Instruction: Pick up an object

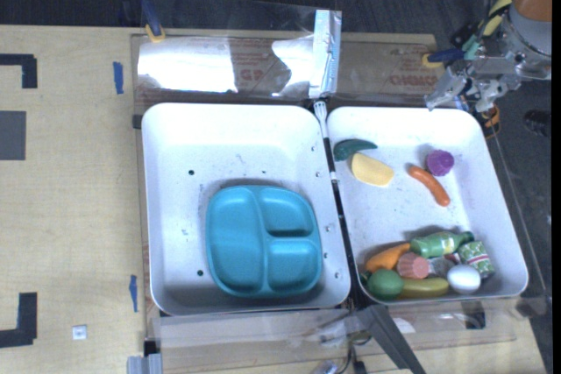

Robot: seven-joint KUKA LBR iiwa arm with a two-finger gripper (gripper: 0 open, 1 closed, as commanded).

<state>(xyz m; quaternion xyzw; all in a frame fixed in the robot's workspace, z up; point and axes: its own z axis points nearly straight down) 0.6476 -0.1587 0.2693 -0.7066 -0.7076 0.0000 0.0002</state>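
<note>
Above the right bin's [504, 215] far right corner, jaws sit at the arm's [526, 22] tip; can't tell released or clenched, nothing visibly gripped. Below-left of them: purple piece [439, 161], orange sausage [429, 185], yellow wedge [372, 170]. Farther toward the near edge, a heap of toy food [425, 263]. Left bin [175, 144] holds a blue tray [263, 239].

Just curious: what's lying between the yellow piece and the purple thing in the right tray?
An orange sausage-shaped toy lies between the yellow piece and the purple thing, slightly lower.
</note>
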